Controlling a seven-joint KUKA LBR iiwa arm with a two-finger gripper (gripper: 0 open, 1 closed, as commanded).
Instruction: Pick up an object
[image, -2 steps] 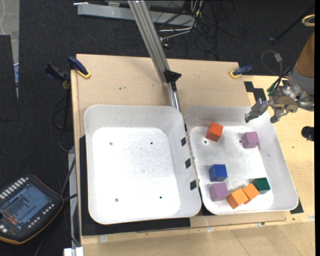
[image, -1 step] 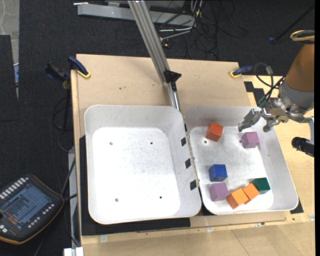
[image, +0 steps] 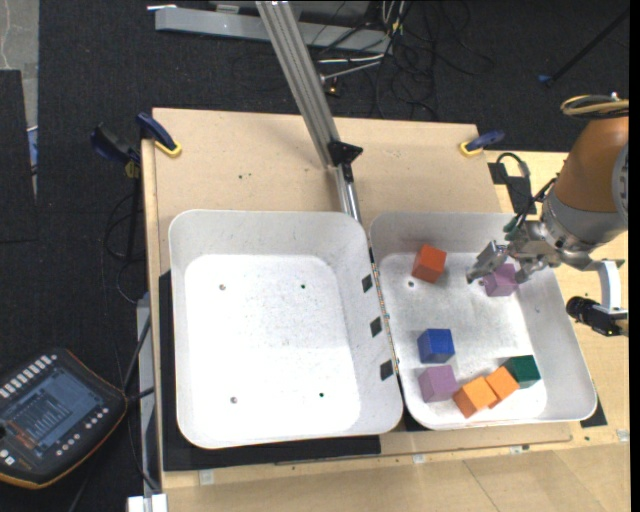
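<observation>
My gripper (image: 502, 268) hangs over the upper right part of the right bin (image: 560, 330). A small purple block (image: 500, 282) sits between its two fingers, and the fingers are shut on it. Other blocks lie loose in the same bin: an orange-red cube (image: 430, 263) to the left of the gripper, a blue cube (image: 435, 345) near the middle, and a purple cube (image: 437, 382), an orange cube (image: 477, 392) and a green cube (image: 522, 372) grouped along the front.
The left bin (image: 190, 300) adjoins the right one along a raised shared rim (image: 378, 310). A slanted metal pole (image: 310, 90) comes down to the bins' back junction. A teach pendant (image: 50, 410) lies off the bench at lower left.
</observation>
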